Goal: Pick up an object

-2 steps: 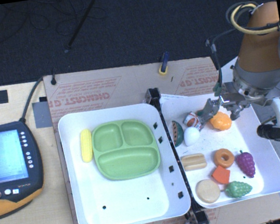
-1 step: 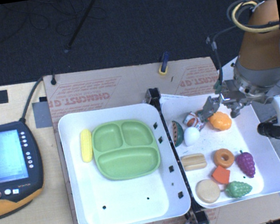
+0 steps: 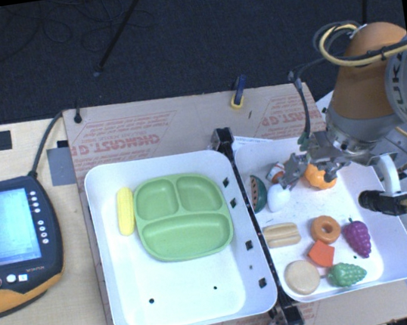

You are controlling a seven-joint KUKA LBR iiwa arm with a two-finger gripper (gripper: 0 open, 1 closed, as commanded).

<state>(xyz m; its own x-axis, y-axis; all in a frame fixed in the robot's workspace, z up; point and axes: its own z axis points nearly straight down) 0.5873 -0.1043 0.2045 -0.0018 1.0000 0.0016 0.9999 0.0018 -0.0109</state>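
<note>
Could clip the white egg (image 3: 279, 198) beside the fingers, or shove the orange fruit (image 3: 320, 176) away; gripper (image 3: 307, 167) low over that fruit in the right bin (image 3: 402, 256), finger spread impossible to tell; nearer: donut (image 3: 325, 228), grapes (image 3: 358, 237), bun (image 3: 281, 234); beyond, left bin (image 3: 123, 285) with green tray (image 3: 182, 216), corn (image 3: 125, 211).
</note>
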